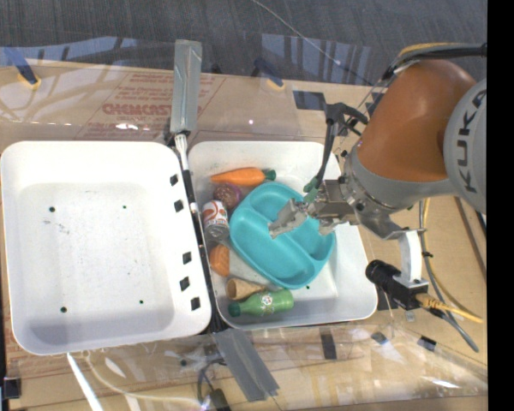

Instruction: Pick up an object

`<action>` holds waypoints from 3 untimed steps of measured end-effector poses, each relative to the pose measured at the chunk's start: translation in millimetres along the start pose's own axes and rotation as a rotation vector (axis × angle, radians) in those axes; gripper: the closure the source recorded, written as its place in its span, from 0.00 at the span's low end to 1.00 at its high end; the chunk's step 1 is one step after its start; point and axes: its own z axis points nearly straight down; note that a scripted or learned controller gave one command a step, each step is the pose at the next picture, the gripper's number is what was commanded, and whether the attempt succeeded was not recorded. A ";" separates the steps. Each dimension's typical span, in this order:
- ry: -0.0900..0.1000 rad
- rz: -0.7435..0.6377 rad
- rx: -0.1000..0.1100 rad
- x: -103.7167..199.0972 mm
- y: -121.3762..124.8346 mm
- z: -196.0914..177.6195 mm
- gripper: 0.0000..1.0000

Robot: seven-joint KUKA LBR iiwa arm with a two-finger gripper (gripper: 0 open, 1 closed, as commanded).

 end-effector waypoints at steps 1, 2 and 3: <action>0.000 -0.127 0.001 -57.7 -5.9 63.0 0.00; 0.002 -0.462 0.000 -105.6 -6.0 127.2 0.00; -0.008 -0.558 -0.013 -53.5 60.9 -159.7 0.00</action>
